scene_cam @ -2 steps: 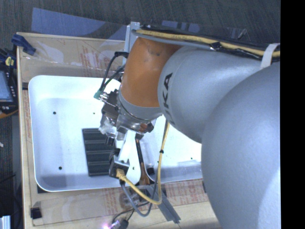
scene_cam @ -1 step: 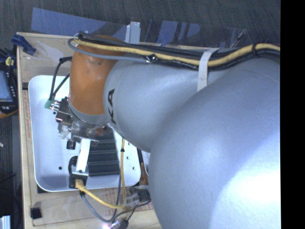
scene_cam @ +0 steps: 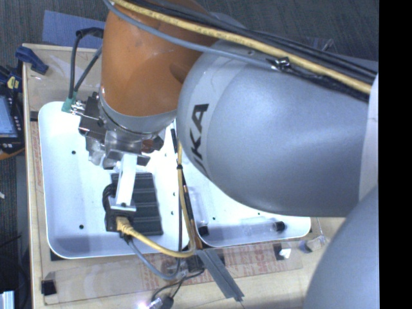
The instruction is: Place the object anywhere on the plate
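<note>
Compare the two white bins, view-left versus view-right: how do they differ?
The view-left bin is mostly in sight; the view-right bin is largely covered by the arm, just its near strip showing. The wrist hangs over the view-left bin, not the view-right bin. A clear tube-like item lies in the view-right bin; the view-left bin's exposed floor shows nothing like it. Both are white, shallow, round-cornered, side by side.
</note>
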Controlling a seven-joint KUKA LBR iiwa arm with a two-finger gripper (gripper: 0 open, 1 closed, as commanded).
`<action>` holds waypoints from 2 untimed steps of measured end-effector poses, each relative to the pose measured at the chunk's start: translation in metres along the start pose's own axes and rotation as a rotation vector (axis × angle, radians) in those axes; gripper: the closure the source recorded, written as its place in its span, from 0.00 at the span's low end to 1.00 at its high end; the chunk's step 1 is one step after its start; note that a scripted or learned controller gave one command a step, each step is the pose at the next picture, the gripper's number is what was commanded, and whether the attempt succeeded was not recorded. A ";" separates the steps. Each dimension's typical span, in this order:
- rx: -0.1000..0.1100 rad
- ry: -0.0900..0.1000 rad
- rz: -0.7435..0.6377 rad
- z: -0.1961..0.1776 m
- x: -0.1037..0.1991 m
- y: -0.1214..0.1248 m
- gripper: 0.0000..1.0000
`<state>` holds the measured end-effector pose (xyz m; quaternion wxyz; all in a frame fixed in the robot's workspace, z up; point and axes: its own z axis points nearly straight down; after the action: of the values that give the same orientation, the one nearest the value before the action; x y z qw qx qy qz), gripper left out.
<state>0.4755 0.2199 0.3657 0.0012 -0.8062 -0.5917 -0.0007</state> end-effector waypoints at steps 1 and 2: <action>0.004 -0.007 0.265 0.140 -0.002 0.000 1.00; 0.001 -0.003 0.004 0.130 0.010 0.036 1.00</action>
<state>0.5132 0.2189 0.2360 0.0005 -0.8072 -0.5903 0.0009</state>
